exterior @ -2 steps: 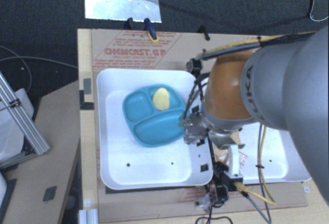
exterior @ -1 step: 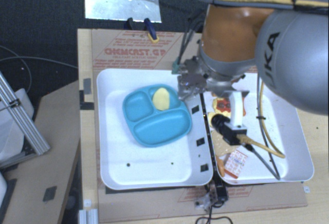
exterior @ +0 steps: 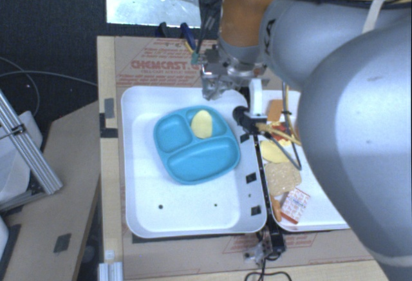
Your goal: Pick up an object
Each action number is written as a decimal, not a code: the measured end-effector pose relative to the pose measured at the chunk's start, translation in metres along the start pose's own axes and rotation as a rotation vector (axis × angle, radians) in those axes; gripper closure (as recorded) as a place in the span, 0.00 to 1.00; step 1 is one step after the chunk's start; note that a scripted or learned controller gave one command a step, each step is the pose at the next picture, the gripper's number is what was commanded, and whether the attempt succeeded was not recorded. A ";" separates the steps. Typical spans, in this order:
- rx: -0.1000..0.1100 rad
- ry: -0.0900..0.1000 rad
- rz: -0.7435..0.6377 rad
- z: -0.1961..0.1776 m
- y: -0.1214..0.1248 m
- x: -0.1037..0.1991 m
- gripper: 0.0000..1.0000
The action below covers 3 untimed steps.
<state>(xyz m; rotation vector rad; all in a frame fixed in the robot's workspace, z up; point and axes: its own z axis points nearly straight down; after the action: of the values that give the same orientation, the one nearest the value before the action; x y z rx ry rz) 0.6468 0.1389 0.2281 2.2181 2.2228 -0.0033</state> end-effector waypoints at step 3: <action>-0.005 0.005 -0.004 -0.115 -0.142 0.006 1.00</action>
<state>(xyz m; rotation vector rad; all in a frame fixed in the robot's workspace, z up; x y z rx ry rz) 0.5051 0.1448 0.3429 2.2142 2.2273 0.0074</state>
